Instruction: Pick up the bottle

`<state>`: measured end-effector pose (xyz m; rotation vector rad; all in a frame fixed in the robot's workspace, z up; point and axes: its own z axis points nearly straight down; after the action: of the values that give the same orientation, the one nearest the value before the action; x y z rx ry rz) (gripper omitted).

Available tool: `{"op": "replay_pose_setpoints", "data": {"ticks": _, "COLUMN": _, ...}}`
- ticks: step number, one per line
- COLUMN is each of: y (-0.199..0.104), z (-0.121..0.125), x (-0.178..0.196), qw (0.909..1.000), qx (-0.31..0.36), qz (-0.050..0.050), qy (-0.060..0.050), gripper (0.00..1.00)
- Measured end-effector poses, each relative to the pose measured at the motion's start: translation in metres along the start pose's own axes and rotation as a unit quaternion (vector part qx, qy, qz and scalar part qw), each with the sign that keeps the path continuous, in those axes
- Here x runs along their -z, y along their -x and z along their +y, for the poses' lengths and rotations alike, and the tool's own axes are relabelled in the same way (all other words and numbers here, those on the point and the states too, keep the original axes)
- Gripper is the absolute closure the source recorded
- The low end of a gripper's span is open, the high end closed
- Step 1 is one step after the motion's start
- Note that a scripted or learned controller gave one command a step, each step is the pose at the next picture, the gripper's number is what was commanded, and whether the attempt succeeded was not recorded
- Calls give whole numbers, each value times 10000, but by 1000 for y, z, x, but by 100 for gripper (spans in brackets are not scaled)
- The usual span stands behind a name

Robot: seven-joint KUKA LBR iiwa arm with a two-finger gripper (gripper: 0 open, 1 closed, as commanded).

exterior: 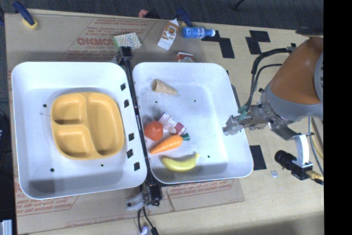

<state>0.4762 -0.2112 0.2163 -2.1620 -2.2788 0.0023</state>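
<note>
Arm (294, 88) bends low at right bin's (234, 118) right rim.

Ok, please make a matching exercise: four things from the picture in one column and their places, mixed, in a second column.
Things:
1. bottle
2. tray
3. banana
4. gripper

Places:
A. in the left bin
B. at the right bin's right wall
C. on the bench behind the bins
D. at the right bin's front

Pairs: 1-C, 2-A, 3-D, 4-B
</note>
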Motion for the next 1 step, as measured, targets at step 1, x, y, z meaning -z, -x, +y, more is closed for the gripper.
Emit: {"op": "replay_pose_setpoints", "data": {"ticks": 1, "y": 0, "z": 1, "x": 12, "qw": 9825, "qx": 1864, "qz": -9, "qy": 12, "gripper": 100}}
